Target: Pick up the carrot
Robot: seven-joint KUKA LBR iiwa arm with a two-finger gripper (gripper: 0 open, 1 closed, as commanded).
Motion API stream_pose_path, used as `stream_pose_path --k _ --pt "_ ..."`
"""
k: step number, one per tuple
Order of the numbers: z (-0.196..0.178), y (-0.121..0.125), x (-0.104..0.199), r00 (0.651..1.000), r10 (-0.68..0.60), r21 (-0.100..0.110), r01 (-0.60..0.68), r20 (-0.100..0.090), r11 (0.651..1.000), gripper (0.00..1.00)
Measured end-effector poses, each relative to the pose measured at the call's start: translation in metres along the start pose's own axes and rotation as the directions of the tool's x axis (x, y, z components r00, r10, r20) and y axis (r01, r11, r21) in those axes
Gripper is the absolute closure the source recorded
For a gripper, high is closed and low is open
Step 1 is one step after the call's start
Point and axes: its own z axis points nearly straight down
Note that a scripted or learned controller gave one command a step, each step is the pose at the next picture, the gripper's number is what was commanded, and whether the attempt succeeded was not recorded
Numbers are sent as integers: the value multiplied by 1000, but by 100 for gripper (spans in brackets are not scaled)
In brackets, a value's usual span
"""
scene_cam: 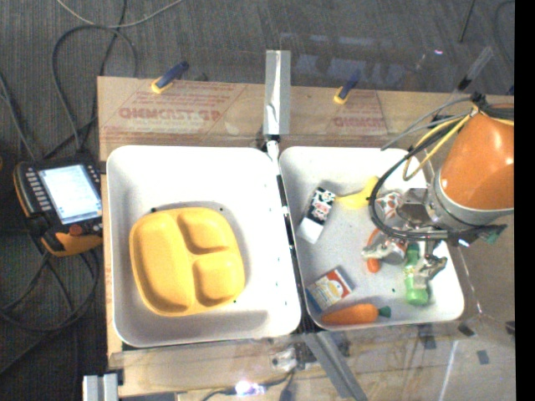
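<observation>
While the carrot (353, 313) lies ungrasped at the right bin's (294, 224) six o'clock edge, pickup remains undone; hand (405, 253) grip state cannot be told.

The bench (201, 111) carries two white bins: the left bin (125, 174) and, touching it on the right, the right bin (351, 161). Behind the left bin, two clamps (169, 76) grip the bench's far edge.

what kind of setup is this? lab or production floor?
Likely a research lab. A teach pendant sits beside the bench, loose cables trail over the carpet, and the right bin holds toy items such as a carrot.
</observation>
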Motion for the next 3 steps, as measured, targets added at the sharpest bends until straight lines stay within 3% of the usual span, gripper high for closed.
stream_pose_path --k 1,2,3 --pt "71 -18 53 995 -96 -2 96 -4 995 0" --pt "99 -31 22 949 -316 2 316 -9 949 0" --pt "99 -26 -7 834 -551 7 551 -8 834 0"
